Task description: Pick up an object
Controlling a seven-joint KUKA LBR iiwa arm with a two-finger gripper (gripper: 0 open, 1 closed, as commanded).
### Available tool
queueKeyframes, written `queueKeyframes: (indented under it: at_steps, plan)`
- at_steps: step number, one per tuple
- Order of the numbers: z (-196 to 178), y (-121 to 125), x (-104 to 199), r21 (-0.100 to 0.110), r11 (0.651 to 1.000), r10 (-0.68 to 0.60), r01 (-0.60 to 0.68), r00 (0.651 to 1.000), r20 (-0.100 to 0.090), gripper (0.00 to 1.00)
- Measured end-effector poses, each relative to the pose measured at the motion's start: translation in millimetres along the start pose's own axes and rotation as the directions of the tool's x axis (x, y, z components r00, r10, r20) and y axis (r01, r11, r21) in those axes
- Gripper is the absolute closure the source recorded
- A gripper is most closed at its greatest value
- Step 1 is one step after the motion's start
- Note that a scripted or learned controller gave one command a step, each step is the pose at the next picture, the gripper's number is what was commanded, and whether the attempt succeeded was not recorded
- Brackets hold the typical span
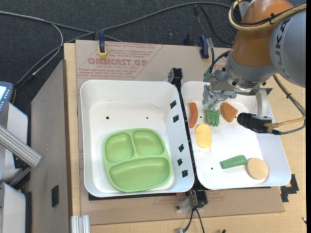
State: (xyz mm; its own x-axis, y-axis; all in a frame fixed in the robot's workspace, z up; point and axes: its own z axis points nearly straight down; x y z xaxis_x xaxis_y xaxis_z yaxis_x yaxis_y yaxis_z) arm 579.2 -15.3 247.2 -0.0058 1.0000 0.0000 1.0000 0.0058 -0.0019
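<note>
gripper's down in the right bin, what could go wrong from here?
1. The gripper sits amid a tight cluster: green ridged piece, orange chunk, hot dog. It may nudge or catch a neighbour.
2. The yellow piece lies just below, so a pushed item could shove it.
3. The black divider is close; a sideways drift could clip it.

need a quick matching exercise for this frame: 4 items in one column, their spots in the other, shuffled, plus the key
Items:
1. green divided plate
2. orange sausage
3. round tan disc
4. yellow piece

Places:
A. right bin, near front right corner, beside the green stick
B. left bin, front half
C. right bin, along its left wall, toward the back
D. right bin, left side, just in front of the sausage

Pairs: 1-B, 2-C, 3-A, 4-D
</note>
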Motion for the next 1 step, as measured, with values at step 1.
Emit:
queueKeyframes:
  at_steps: [1]
  plan:
    - [0.0,14.1,51.6,0.0,1.0,-0.002,0.002,1.0,-0.001,1.0]
